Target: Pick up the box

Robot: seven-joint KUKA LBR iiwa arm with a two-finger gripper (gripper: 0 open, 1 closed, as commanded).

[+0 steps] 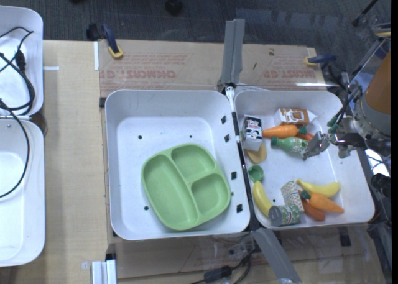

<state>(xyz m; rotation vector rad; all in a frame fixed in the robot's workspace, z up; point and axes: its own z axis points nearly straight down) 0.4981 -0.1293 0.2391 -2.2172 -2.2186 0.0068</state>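
The box (252,130) stands at the right bin's (357,180) left wall, well left of the hand (315,146); its grip I cannot tell.

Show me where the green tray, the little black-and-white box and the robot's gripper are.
green tray (186,186): camera view, on the ridge where its three compartments meet.
black-and-white box (252,130): camera view, on its printed face.
gripper (314,146): camera view, at its fingertips, over the right bin.

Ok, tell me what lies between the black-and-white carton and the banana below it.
Camera view: below the carton, a tan toy, then a green toy.
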